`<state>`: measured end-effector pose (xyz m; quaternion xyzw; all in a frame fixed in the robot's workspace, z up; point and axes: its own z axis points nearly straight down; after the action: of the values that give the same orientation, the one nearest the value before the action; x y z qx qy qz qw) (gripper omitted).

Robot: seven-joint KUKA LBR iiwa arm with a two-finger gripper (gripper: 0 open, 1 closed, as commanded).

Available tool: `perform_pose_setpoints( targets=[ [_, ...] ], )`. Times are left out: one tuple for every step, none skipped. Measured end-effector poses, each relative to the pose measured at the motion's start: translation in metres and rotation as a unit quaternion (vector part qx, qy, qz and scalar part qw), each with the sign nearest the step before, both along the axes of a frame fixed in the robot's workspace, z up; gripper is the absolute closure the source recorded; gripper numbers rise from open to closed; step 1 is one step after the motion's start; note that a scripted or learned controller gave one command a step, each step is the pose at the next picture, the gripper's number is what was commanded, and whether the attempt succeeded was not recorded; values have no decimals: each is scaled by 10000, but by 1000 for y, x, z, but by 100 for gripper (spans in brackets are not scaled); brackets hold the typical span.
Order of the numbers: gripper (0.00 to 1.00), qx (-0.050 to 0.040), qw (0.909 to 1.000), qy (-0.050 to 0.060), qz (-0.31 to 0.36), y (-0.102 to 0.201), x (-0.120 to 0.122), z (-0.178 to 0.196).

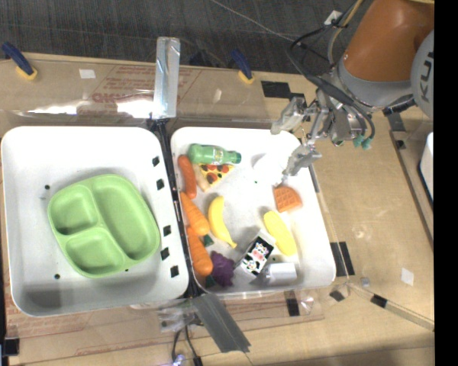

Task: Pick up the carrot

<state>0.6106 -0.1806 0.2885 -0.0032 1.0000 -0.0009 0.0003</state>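
The carrot (pixel 197 233) is a long orange piece lying along the left wall of the right bin (pixel 318 227), running from the middle toward the front. My gripper (pixel 295 138) hovers over the bin's back right corner, well to the right of and behind the carrot. Its fingers (pixel 300 158) are spread open with nothing between them.
The right bin also holds a red sausage (pixel 187 175), a green bottle (pixel 212 155), a pizza slice (pixel 214 173), a banana (pixel 220 220), a yellow piece (pixel 279 233), an orange bun (pixel 288 199), purple grapes (pixel 222 268) and a small carton (pixel 257 255). A green divided plate (pixel 103 223) lies in the left bin (pixel 19 204).
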Motion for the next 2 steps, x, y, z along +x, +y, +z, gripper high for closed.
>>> perform_pose_setpoints(
  targets=[
    [0, 0, 9998, -36, -218, 30, 48, 73],
    [0, 26, 9992, 61, 383, 10, 7, -140]
  ],
)
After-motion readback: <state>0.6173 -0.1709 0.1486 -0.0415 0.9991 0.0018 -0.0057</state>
